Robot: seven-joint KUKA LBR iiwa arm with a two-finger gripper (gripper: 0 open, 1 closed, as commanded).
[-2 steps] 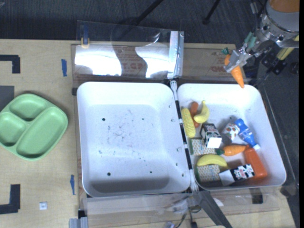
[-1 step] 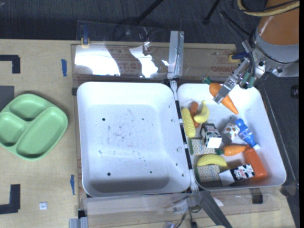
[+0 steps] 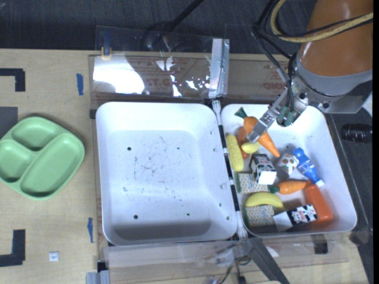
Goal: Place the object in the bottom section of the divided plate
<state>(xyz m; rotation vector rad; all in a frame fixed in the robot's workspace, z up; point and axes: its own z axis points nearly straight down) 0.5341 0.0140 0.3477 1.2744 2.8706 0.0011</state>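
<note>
The arm's two-finger gripper (image 3: 256, 134) reaches down into the right white bin (image 3: 337, 158), its slim grey fingers angled toward the upper-left of the toy pile; whether they are spread or closed cannot be told from this slanted view, and nothing is visibly caught between them; the tips sit just at the orange plastic carrot (image 3: 262, 136) beside the yellow corn cob (image 3: 235, 151), so the step in hand looks like picking an object, and it would go best if the fingers straddled one toy cleanly, clear of the corn and the bin wall, before lifting straight up; the crowding makes a slipped or doubled grasp a fair risk. That right bin holds the candidate objects: the carrot, the corn, a yellow banana (image 3: 263, 199), a blue-and-white bottle (image 3: 305, 164), an orange bottle (image 3: 320, 206) and small boxes; the left white bin (image 3: 109, 176) holds no toys; the green divided plate (image 3: 37, 157) lies well apart on the wooden bench (image 3: 47, 76) at far left, its large bottom section awaiting the object.
</note>
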